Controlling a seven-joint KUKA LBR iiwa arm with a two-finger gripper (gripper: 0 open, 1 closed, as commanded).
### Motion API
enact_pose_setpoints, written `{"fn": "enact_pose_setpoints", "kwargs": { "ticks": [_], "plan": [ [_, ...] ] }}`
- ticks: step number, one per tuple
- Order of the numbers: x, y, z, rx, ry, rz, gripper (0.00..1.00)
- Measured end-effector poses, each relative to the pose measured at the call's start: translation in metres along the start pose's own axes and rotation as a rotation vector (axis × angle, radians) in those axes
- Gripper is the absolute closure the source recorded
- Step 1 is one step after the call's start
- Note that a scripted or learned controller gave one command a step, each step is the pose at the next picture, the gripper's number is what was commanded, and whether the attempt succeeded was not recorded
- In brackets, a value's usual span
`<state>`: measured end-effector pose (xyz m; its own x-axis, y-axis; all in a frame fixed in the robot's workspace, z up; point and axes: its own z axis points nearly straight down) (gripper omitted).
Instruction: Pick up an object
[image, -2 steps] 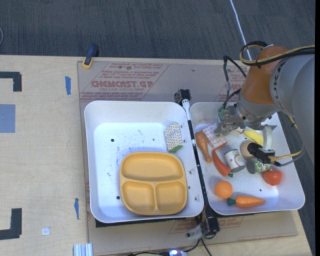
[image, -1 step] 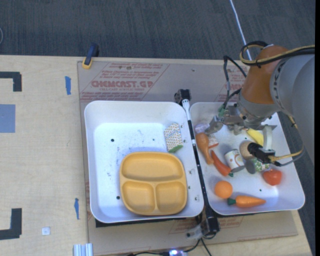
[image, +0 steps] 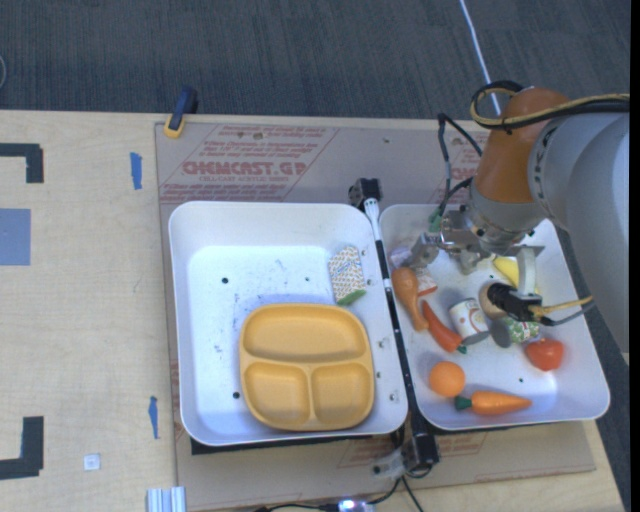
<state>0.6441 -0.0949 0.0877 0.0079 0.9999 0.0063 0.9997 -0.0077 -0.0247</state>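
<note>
A grey KUKA arm (image: 580, 170) with an orange wrist band reaches in from the right over the right bin (image: 590, 400) on a wooden counter (image: 80, 300), its tool (image: 478, 250) hanging above the bin's upper middle — whether it is apart or together cannot be told from this angle, and nothing is seen clamped in it. Below it lies a scatter of toy food: an orange ball (image: 447, 379), a carrot (image: 492, 403) near the front wall, a red tomato (image: 544, 353), a red chilli pepper (image: 441, 329), a small white can (image: 465, 317) and a yellow banana-like piece (image: 508, 269). The left bin (image: 200, 250) holds a yellow divided plate (image: 306, 362) and, near its right wall, a patterned pouch (image: 346, 271).
</note>
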Motion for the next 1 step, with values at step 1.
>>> {"fn": "enact_pose_setpoints", "kwargs": {
  "ticks": [1],
  "plan": [
    [-0.0014,-0.0131,-0.003,-0.04,-0.007,-0.007,0.0]
  ]
}}
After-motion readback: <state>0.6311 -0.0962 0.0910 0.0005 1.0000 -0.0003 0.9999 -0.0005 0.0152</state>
